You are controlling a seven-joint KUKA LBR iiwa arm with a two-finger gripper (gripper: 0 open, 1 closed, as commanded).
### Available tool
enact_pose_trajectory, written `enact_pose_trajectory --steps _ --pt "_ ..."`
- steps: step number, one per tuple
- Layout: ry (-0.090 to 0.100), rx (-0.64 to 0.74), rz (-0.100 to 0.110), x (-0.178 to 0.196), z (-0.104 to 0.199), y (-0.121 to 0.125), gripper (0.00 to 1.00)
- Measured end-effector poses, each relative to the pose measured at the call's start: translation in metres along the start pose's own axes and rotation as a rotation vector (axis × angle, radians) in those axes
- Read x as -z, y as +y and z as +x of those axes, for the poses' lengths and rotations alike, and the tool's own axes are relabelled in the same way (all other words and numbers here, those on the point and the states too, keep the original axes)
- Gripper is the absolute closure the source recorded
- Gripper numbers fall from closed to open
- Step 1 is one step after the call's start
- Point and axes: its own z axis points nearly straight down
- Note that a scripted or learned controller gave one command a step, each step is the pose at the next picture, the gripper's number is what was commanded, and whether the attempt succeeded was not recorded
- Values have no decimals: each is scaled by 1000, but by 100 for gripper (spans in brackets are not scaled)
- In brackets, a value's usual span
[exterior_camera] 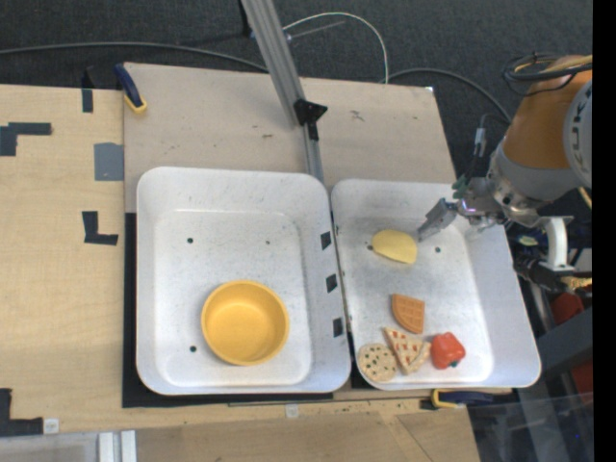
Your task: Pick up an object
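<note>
Two shallow white bins are shown side by side on a pale wooden bench [221,114]. The right bin [481,287] has a speckled, matte floor on which a pale yellow, smooth, rounded object [395,246] is laid in the upper half; its outline is half-moon-like, and its long axis is seen to run from upper left to lower right, at a slight slant to the bin's top edge. The gripper [430,224] is reached in from the right and is held just beside the yellow object's upper right end, the dark grey tip slanted down and to the left; whether contact is made, and whether the jaws are parted or closed, cannot be told at this scale. Nearer the front of the same bin are grouped an orange waffle-textured piece [408,313], a round dotted cracker [376,362], a triangular lattice-patterned wedge [408,351] and a glossy red pepper-like item [447,350], the last three lying close together. In the left bin [164,200] a smooth, round yellow bowl [244,322] is set upright toward the front.
</note>
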Motion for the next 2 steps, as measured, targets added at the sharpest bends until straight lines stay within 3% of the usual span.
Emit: enact_pose_trajectory --steps 1,2 --pt "-1 0 -1 -61 -4 5 0" --pt "-1 2 -5 -47 -4 6 100"
